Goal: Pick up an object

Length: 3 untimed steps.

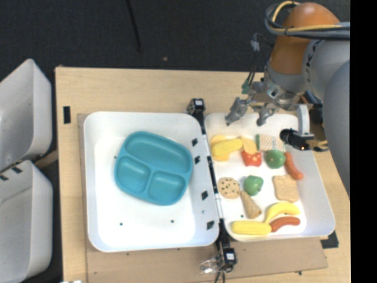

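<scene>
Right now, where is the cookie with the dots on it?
The cookie lies in the right bin, near its left wall, just left of the green pepper and above the ice cream cone.

Two bins, one plate, two sausages.

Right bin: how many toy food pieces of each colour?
Yellow: 4, the largest at the right bin's top left
Green: 2
Red or orange: 3
Tan or beige: 4
Total: 13
</scene>
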Each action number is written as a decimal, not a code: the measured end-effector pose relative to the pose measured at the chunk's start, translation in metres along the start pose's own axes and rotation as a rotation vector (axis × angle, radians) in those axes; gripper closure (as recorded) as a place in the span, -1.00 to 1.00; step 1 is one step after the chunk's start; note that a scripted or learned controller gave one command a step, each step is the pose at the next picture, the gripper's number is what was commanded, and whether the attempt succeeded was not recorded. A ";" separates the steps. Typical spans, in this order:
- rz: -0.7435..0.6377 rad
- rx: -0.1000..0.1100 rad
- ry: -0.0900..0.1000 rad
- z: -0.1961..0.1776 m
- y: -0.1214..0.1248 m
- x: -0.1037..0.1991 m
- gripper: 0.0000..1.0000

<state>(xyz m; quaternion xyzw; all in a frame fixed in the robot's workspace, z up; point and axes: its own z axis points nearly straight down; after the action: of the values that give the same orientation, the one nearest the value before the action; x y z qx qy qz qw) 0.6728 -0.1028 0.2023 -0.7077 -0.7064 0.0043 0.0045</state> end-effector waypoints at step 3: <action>-0.004 -0.010 -0.002 0.102 -0.004 -0.002 -1.00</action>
<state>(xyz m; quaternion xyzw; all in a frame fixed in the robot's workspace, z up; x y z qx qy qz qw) 0.6679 -0.1050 0.1007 -0.7062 -0.7080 0.0015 0.0001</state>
